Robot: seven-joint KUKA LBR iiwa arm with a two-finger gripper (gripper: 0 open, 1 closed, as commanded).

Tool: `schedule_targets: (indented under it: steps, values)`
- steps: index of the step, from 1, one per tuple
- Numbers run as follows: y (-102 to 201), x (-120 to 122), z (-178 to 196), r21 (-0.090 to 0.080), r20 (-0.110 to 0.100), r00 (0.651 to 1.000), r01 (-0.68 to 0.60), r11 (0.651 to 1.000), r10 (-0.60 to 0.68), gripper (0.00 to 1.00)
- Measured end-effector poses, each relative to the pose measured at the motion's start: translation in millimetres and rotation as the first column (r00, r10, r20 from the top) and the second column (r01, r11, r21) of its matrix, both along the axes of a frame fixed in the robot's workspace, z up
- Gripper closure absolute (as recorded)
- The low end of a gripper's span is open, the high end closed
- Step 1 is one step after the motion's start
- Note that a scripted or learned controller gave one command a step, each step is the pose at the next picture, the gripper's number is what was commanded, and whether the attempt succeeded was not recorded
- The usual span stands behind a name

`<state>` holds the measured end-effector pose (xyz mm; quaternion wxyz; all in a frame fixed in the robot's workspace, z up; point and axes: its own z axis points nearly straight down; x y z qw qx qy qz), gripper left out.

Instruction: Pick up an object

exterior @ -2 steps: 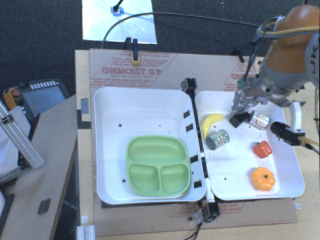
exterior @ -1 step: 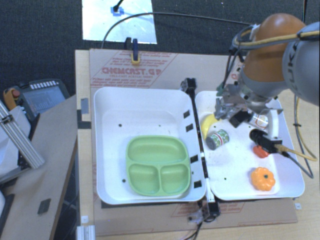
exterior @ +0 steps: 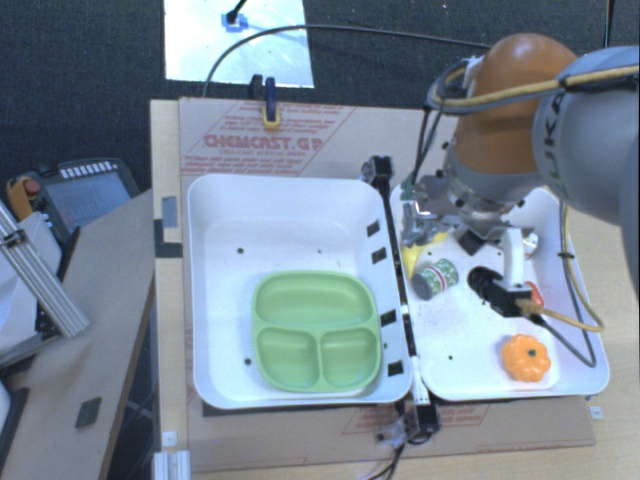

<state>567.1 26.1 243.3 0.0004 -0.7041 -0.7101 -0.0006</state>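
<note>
The left bin (exterior: 215,268) is white and holds a green plate (exterior: 315,328). The plate has three parts and lies flat near the front of the bin. It is far from the robot's hand, and a wall stands between them.

The right bin (exterior: 470,368) comes next, and this is where the hand is. A yellow thing (exterior: 409,259) sits right by the wall on the left side of this bin. Part of it is hidden, so I cannot tell what it is. A little can (exterior: 436,276) with a green label lies on its side, touching the yellow thing or just beside it. Its long way seems to run on a slant, from front left to back right.

The gripper (exterior: 436,226) hangs over the back of the right bin, under the big orange part of the arm (exterior: 590,128). The arm covers most of it, so I cannot tell if the gripper is open or closed. I see nothing held in it.

An orange pumpkin (exterior: 526,358) sits alone in the front right corner, well apart from the gripper.

I think the little can is the best thing to pick. It lies just in front of the gripper, toward the near edge of the bin, and much closer than the pumpkin. To get it, the gripper would have to come forward a bit and go down. It would do best to close across the can's round sides, not along its long way. The yellow thing and the wall are close by on the left, so there is little room on that side.
</note>
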Motion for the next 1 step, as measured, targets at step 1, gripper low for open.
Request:
schedule_targets:
  steps: [1]
  values:
    - [48.2, -12.0, -19.4, 0.001, -0.001, 1.0, -0.001, 1.0, 0.001, 1.0]
